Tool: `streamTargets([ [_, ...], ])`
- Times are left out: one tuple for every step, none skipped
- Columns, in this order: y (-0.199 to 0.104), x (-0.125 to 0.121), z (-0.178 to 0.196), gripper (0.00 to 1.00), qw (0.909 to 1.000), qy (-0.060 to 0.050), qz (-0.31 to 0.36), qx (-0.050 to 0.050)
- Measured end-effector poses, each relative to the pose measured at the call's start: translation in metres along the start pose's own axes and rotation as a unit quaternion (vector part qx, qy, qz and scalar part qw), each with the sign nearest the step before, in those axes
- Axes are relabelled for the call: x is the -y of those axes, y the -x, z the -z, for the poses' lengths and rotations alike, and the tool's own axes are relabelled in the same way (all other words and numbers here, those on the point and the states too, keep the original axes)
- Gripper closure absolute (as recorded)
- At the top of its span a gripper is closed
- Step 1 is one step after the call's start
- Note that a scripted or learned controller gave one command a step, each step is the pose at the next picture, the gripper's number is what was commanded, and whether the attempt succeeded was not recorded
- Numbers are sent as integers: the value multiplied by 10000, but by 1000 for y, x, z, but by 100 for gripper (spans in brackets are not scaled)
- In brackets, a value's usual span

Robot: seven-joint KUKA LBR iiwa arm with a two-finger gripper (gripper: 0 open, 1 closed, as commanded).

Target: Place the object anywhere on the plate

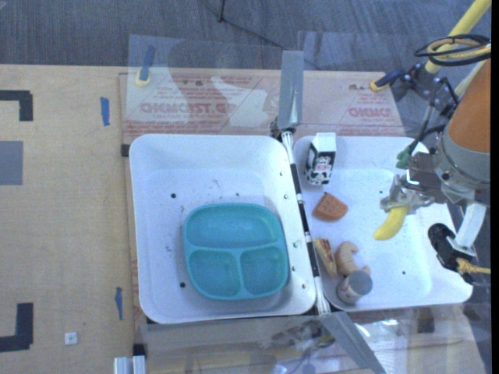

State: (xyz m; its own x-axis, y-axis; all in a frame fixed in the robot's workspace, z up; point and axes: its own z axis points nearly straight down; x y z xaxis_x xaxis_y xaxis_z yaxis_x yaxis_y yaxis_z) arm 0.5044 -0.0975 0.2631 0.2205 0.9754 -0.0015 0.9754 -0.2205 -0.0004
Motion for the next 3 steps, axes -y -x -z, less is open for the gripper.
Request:
streamTargets([
  [-88,3,-50,100,9997,-6,252,-8],
  [-181,-25,-79,100,9998,-1,181,-7],
  [-181,-25,-79,0,9998,0,182,-7],
])
